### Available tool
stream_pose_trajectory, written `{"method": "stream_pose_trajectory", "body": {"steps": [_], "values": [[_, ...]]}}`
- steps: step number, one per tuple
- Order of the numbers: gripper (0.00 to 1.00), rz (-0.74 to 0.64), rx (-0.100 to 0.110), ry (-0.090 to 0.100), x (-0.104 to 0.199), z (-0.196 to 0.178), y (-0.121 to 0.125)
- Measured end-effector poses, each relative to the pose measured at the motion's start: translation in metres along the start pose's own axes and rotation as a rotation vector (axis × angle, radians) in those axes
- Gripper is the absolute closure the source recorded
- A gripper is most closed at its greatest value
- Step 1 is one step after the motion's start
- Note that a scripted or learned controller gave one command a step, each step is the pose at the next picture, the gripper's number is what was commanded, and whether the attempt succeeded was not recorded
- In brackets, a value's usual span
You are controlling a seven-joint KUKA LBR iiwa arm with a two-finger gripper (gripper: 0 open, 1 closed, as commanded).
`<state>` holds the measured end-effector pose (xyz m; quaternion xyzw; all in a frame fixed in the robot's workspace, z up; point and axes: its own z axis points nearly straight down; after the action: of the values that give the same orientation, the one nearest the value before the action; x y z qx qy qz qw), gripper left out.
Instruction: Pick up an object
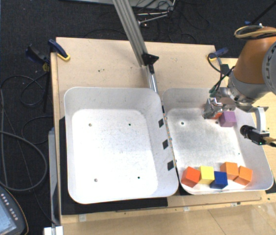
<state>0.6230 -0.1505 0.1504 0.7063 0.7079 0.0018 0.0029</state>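
In the right bin (196, 131), my gripper (212, 111) hangs low over the far right part, below the grey arm's orange band. A purple block (228, 118) sits right against the gripper's right side, with a small red-orange patch (219, 115) showing between the two. Whether the block rests on the bin floor or is lifted is unclear. Along the near wall of this bin lies a row of blocks: an orange one (191, 176), a yellow one (207, 173), a blue one (220, 179) and two more orange ones (231, 169) (244, 175).
The left bin (74, 131) stands beside the right one, their rims meeting at the middle. A slanted metal pole (130, 26) runs down to the bins' far junction. Cables and a black fitting (253, 133) hang off the arm at the right rim.
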Motion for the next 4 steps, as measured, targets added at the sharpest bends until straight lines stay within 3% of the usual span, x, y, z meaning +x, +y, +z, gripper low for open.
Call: {"method": "stream_pose_trajectory", "body": {"steps": [2,4], "values": [[1.00,0.000,0.000,-0.001,-0.009,-0.095,0.010],[1.00,-0.005,0.010,0.004,0.092,-0.076,-0.021]]}}
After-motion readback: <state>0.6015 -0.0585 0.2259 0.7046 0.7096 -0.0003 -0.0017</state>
